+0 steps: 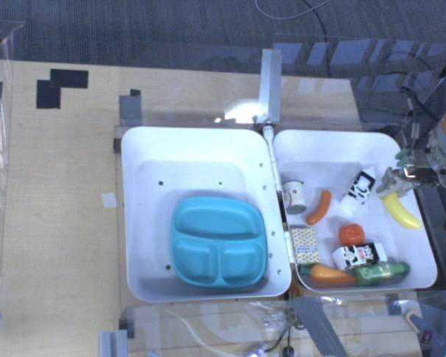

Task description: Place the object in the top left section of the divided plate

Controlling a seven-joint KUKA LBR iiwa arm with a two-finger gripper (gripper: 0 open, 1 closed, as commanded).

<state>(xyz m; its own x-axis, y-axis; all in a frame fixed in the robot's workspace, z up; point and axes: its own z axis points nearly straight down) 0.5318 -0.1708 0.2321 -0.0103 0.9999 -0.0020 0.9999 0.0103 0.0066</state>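
Note:
A blue divided plate point(218, 240) lies in the left bin point(149, 155); its sections hold nothing. The right bin point(320, 151) holds several toy foods: a yellow banana point(400, 210), an orange sausage point(319, 207), a red tomato point(351, 234), a small can point(293, 195), a black-and-white carton point(360, 187), a second cow-patterned carton point(355, 256), a carrot point(331, 275), a green vegetable point(379, 274) and a yellowish cracker box point(304, 245). My gripper point(398, 175) hangs at the right bin's right edge, just above the banana, with nothing visibly between its fingers.
A metal divider post point(270, 84) stands between the bins at the back. Bin walls rise around both bins. A cable point(305, 10) lies on the floor beyond the bench. The arm's body takes up the far right.

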